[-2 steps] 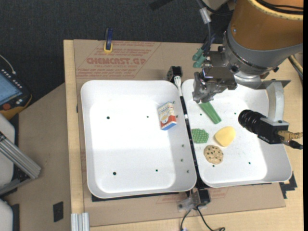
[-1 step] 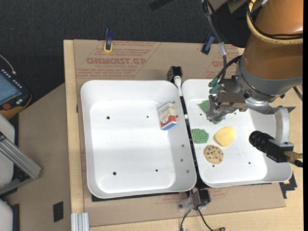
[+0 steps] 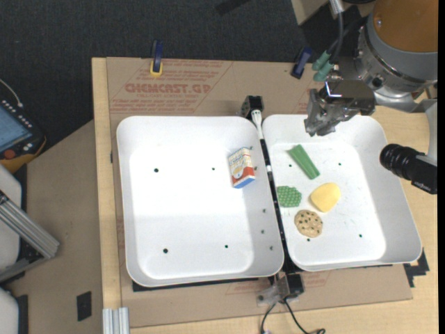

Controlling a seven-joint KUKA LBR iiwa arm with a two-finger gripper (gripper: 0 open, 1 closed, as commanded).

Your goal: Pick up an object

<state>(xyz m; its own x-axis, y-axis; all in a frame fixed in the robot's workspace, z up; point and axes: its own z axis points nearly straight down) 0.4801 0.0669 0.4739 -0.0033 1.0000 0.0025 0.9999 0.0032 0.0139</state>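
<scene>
At the near edge of the tabletop (image 3: 208,305), a small black clamp with a trailing cable (image 3: 285,291) sat just below the seam where the two shallow white plastic bins met. The left bin (image 3: 139,207) held one thing: a small white carton with red and blue print (image 3: 242,168), lying tilted close to the bin's right wall, toward its far side. The right bin (image 3: 375,235) held four things grouped in its left half. A round tan cookie with dark chips (image 3: 308,223) lay closest to the near rim. Just beyond it were a lumpy yellow piece (image 3: 325,197) and, beside that on the left, a flat green textured round piece (image 3: 288,196), near the dividing wall. A long green rectangular strip (image 3: 304,161) lay at a slant farther back, apart from the others. The grey end effector (image 3: 321,122) hung over the far rim of the right bin, near that bin's far left corner, above and beyond the green strip; nothing showed between its fingers, and whether they were apart or together could not be made out.
</scene>
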